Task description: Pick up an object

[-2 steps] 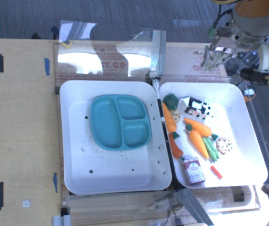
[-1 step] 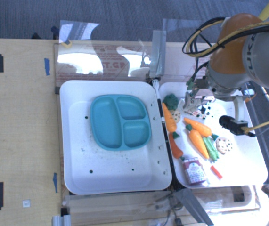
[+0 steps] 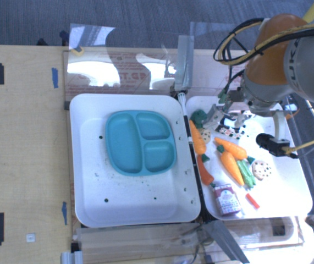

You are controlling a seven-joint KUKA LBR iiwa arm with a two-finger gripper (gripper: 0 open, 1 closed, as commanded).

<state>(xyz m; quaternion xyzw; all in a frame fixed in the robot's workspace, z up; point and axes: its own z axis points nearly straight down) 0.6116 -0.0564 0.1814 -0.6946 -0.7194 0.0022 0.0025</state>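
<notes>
Two white bins side by side. Left bin (image 3: pixel 85 202) holds a teal divided plate (image 3: pixel 141 142), lying flat near its middle — apparently the drop spot, though the task names none.

Right bin (image 3: pixel 294 194) carries the pickable clutter, bunched toward the dividing wall: two orange carrots (image 3: pixel 232 157) with green tops, a thin orange piece (image 3: pixel 197 138) against the wall, a small jar with a purple label (image 3: pixel 227 199), a spotted cookie-like disc (image 3: pixel 262 170), a small red bit (image 3: pixel 252 201). Label text too small to read.

Gripper (image 3: pixel 226 116) hangs over the bin's upper left, just above the carrots and near a dark green item (image 3: pixel 199 116). Cannot tell whether it is spread or closed; nothing seen held in it.

Arm housing shows partial letters "UK" — presumably the maker's name. Printed cardboard behind the bins, writing illegible.

Judgement: a pick not yet made.
</notes>
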